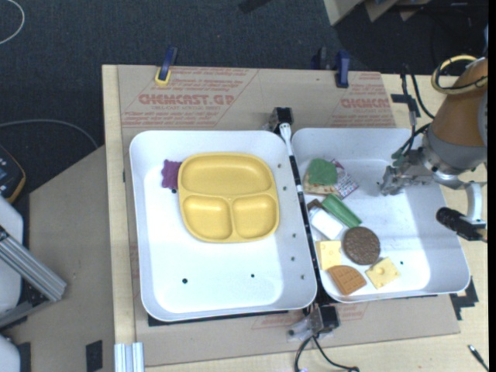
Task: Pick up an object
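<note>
Still to do: we judge the pick not yet made; nothing sits at the gripper (390, 178), poised over bare floor of the right bin (434, 242).
Jaws: we cannot tell their state.
Right bin: brown round cookie (362, 245), green stick (341, 210), cheese wedge (383, 273), clustered along its left side.
Left bin (225, 293): yellow divided tray (229, 195), purple piece (170, 173) beside it.

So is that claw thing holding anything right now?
Gripper: over the right bin, apart from the toy food; whether it grips cannot be told.
</note>
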`<act>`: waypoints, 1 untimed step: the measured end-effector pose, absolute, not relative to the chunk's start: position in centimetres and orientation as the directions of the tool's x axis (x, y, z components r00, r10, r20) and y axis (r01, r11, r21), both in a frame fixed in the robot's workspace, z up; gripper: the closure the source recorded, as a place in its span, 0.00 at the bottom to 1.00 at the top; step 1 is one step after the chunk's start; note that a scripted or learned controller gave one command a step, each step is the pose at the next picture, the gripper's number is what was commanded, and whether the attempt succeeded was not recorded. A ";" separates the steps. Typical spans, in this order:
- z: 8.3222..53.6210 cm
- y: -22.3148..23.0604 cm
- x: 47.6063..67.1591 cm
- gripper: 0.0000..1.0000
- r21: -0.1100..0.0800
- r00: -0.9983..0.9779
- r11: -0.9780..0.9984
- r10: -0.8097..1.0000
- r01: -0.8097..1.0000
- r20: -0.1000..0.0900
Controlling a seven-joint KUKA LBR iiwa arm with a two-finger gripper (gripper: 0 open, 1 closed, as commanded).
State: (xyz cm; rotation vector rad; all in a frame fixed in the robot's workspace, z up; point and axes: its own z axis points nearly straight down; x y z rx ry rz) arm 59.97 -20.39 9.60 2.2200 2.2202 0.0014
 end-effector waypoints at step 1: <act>14.5 -19.5 60.1 1.00 0.006 -0.001 0.001 1.000 1.000 -0.002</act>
